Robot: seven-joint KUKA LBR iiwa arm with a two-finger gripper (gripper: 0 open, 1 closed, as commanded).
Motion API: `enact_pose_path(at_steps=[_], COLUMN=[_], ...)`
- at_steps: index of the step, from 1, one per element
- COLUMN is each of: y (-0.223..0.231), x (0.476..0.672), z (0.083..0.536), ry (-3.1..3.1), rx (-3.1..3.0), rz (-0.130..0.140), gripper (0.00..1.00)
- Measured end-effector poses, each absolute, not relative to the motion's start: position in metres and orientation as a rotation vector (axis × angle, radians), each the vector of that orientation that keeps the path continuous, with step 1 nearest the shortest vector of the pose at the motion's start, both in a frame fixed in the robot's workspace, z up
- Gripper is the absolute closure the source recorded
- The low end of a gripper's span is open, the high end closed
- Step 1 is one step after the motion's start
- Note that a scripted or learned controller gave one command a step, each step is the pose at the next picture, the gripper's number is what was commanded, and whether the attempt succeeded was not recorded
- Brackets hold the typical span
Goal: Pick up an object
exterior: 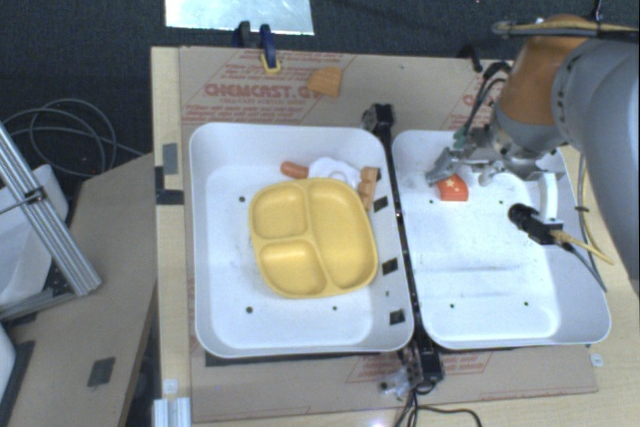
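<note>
The arm [560, 95] reaches into the right bin [500, 310] and its jaws hang over the bin's far left part, right at a small red-orange object [454, 189], the only loose thing in that bin. The object lies on the bin floor, near the far wall and not far from the rim shared with the left bin [225, 315]. From this slant I cannot tell whether the jaws are wide or narrow, nor whether they touch the object or sit just above it.

The main risk, as I judge it, is a miss: the object is small and looks rounded, so a close that is off-centre could squirt it sideways towards the shared rim or the far wall, where the jaws would have less room to straddle it. A descent that goes too deep would press the tips into the bin floor.

Open room is generous on the near side: the right bin's floor is bare towards the front and right, so a lift straight up or a pull towards the near edge meets nothing. The left bin is more crowded, with a yellow divided plate [310, 237] in the middle and an orange sausage-shaped piece [294, 170], a white piece [335, 171] and a tan piece [369, 182] just beyond it.
</note>
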State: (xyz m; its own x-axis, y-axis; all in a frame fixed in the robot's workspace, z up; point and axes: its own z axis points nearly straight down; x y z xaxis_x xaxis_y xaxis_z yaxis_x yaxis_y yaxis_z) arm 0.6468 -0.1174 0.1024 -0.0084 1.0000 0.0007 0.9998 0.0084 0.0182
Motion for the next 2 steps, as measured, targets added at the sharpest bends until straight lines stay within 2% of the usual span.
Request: enact_pose_path(at_steps=[1, 2], y=[-0.118, -0.06], x=[0.648, 0.607], z=[0.114, 0.189], ry=[2.222, 2.23], rx=[2.199, 2.209], rz=[0.025, 0.01], gripper=[1.0, 1.0])
